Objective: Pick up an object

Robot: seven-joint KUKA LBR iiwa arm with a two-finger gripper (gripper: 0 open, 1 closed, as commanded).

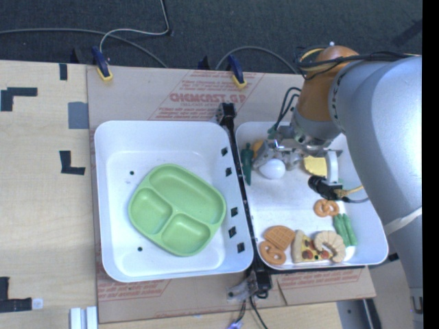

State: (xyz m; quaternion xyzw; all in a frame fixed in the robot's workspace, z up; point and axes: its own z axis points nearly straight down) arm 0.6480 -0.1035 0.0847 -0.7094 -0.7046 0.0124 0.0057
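Working over a cardboard-covered bench (192, 98) bearing two white bins. Positioning the gripper (291, 149) low at the far end of the right bin (288, 204), just beside a white egg (272, 168) and a yellow block (315, 164); being unable to tell the grip opening. Risking the round egg rolling aside on contact, or closing between crowded items and catching nothing

Green divided plate (177, 209) lying in left white bin (110, 149). Blue-yellow clamps (101, 65) gripping cardboard sheet (199, 94) at upper frame; cables trailing over dark floor.
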